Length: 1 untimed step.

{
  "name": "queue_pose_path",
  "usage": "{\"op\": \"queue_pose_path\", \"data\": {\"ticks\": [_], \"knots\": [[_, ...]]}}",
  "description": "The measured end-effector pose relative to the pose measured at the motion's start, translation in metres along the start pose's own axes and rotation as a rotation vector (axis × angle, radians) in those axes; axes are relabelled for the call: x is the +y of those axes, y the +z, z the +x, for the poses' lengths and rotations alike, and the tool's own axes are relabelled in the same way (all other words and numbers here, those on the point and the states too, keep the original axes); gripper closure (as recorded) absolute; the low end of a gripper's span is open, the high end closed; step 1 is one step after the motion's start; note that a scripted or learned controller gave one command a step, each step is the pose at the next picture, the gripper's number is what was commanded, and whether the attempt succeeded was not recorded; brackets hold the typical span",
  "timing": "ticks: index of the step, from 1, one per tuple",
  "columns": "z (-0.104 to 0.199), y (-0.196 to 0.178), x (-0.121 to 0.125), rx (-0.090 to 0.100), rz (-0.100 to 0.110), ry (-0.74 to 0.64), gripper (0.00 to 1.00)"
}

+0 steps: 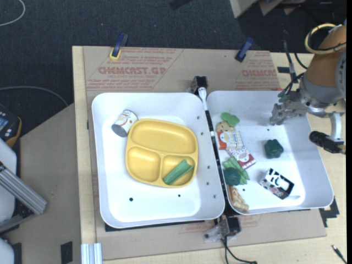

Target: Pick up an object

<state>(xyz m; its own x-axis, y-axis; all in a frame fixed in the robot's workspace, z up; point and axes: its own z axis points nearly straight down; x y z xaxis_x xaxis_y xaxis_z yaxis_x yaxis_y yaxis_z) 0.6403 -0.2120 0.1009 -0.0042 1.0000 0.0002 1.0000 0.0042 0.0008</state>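
The gripper [281, 113] hangs low over the right bin [313, 172], near its far edge. I cannot tell its state. No object is held — the dark green toy [273, 148] lies nearest, a likely target.

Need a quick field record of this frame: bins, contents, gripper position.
left bin: yellow divided tray with a green piece in its lower right compartment; small can lying beside the tray's upper left corner
right bin: dark green block, black-and-white item, light green piece, a cluster of small packets and toys along the left wall
gripper: over the right bin's upper right area, nothing seen between its fingers
finger state: cannot tell
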Motion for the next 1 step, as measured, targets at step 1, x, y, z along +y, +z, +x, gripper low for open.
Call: {"op": "queue_pose_path", "data": {"ticks": [1], "knots": [[0.0023, -0.0439, -0.0005, -0.003, -0.006, 0.003, 1.0]]}}
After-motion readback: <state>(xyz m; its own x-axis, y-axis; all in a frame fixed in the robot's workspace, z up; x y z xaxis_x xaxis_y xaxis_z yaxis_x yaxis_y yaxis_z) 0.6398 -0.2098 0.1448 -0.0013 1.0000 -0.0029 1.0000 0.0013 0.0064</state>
